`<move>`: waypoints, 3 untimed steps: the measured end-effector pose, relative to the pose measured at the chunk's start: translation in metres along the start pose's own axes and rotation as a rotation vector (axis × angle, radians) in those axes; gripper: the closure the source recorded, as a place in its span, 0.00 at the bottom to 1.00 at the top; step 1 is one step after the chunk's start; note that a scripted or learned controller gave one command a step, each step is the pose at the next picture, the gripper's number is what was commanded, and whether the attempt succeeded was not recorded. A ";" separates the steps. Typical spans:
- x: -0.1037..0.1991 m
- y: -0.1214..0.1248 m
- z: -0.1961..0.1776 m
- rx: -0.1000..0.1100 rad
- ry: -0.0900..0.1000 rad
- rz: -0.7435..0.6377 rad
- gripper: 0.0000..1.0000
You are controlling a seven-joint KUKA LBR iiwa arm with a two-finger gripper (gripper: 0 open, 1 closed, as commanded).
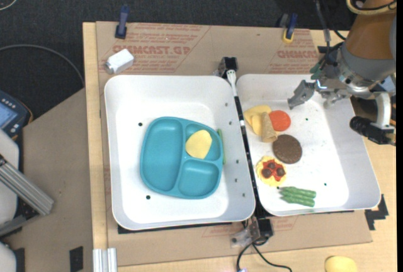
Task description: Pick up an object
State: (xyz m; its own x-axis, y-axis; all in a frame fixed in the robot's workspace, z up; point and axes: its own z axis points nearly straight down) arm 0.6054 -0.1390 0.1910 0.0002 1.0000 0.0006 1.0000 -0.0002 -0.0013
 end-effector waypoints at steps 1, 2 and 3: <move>0.047 -0.029 0.110 0.003 0.002 -0.003 0.00; 0.045 -0.028 0.096 -0.004 -0.001 0.001 1.00; 0.114 -0.043 0.005 -0.001 -0.001 -0.001 1.00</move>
State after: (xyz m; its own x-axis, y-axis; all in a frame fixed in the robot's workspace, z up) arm 0.5627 -0.0253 0.1856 -0.0011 1.0000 -0.0002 1.0000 0.0011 -0.0007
